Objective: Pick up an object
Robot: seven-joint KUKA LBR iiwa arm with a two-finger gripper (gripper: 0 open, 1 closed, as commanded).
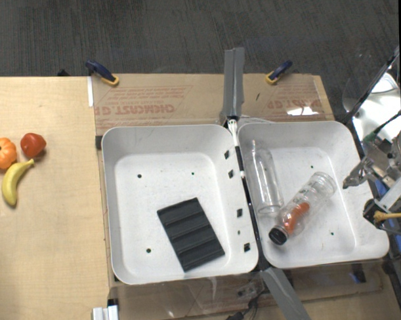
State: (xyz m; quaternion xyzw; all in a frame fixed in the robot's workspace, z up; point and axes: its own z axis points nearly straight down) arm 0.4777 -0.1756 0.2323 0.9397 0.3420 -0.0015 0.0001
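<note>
**Arm at right edge of frame; objects lying in both bins**

Left bin, centre of frame: one black ribbed block lies flat on the floor, lower middle of the bin, turned at a slant so its long side runs from upper left to lower right.

Right bin, just beside the left one and touching it along the centre seam: two items. A clear plastic tube lies along the bin's left wall, running top to bottom. A clear bottle with a black cap and orange-red contents lies on its side, slanted, cap toward the lower left and base toward the upper right. The bottle's cap end sits just beside the lower end of the tube; I cannot tell whether they touch.

Gripper: seen at the right edge of the frame, over the right rim of the right bin, amid cables and metal parts. How far apart the jaws stand cannot be told, and nothing is seen between them. The bottle's base is the nearest object, to their left and apart from them; the tube is farther left; the black block is well apart, in the other bin.

Counter, upper left of frame: an orange, a red fruit and a banana grouped together.
</note>
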